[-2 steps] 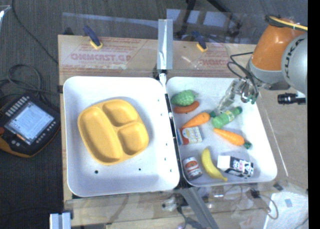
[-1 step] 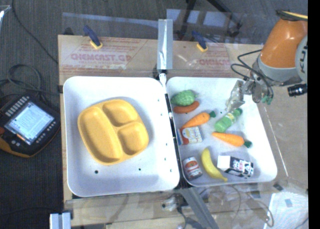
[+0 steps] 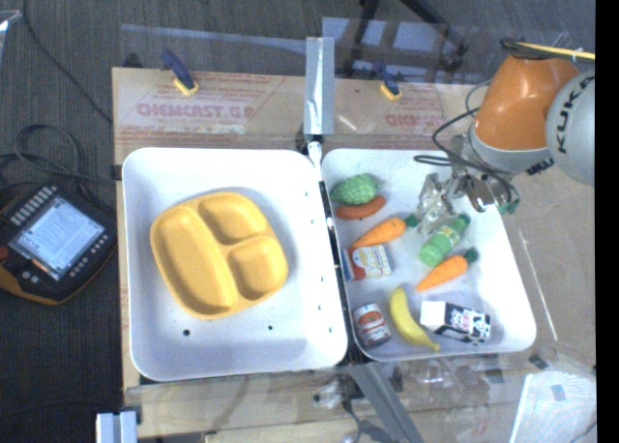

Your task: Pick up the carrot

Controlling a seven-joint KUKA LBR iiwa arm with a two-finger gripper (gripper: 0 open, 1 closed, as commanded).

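Observation:
Two orange carrots with green tops lie in the right bin (image 3: pixel 513 238). One carrot (image 3: pixel 379 231) is near the bin's middle. The other carrot (image 3: pixel 445 272) lies further right, below a green bottle (image 3: pixel 443 241). My gripper (image 3: pixel 440 197) hangs over the upper right part of this bin, just above the green bottle and to the right of the middle carrot. It is open, with nothing between its fingers. The orange-banded wrist (image 3: pixel 522 103) reaches in from the upper right.
The right bin also holds a green lettuce (image 3: pixel 356 188), a red sausage (image 3: pixel 360 209), a small packet (image 3: pixel 371 260), a can (image 3: pixel 370 323), a banana (image 3: pixel 411 317) and a black-and-white carton (image 3: pixel 455 320). A yellow divided tray (image 3: pixel 221 252) sits in the left bin (image 3: pixel 145 335).

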